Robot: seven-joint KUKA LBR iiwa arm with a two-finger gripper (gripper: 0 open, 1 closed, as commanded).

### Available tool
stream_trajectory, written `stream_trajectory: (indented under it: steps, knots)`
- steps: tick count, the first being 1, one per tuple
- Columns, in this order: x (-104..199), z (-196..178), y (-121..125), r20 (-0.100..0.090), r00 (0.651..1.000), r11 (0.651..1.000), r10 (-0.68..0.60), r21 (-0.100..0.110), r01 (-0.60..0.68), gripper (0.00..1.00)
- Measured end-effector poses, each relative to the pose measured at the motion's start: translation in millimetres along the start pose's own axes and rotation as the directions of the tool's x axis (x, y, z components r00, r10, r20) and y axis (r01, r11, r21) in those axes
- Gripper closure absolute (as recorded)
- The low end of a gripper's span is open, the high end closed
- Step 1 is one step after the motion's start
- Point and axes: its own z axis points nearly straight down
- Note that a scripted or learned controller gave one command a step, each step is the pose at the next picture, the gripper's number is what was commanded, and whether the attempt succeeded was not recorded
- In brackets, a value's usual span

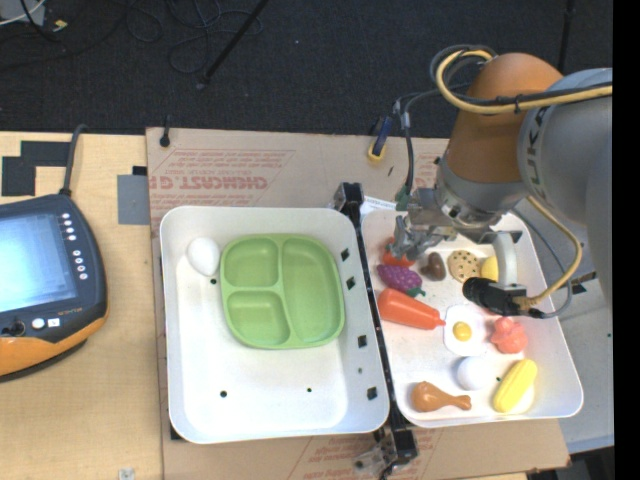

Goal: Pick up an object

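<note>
- The gripper (pixel 405 245) hangs low in the right bin (pixel 560 393), above the grapes (pixel 399 277).
- Finger state: cannot tell.
- Descend vertically; avoid the adjacent carrot (pixel 408 311).

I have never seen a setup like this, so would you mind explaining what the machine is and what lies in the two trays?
One camera looks down at a slant. The grey arm with an orange band is a robot reaching in from the right; its gripper hangs over the right bin, above toy food: a carrot, grapes, a cookie, a fried egg and a drumstick. The left bin holds a green divided plate and a white egg. Nothing visibly sits between the fingers.
</note>
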Motion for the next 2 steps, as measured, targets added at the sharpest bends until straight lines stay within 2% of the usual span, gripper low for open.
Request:
stream_trajectory:
  steps: [1,2]
  knots:
    - [-9,-3,-5,-0.001,1.000,1.000,0.000,0.001,0.000,1.00]
    - [-2,-19,-6,0.000,1.000,1.000,0.000,-0.002,0.000,1.00]
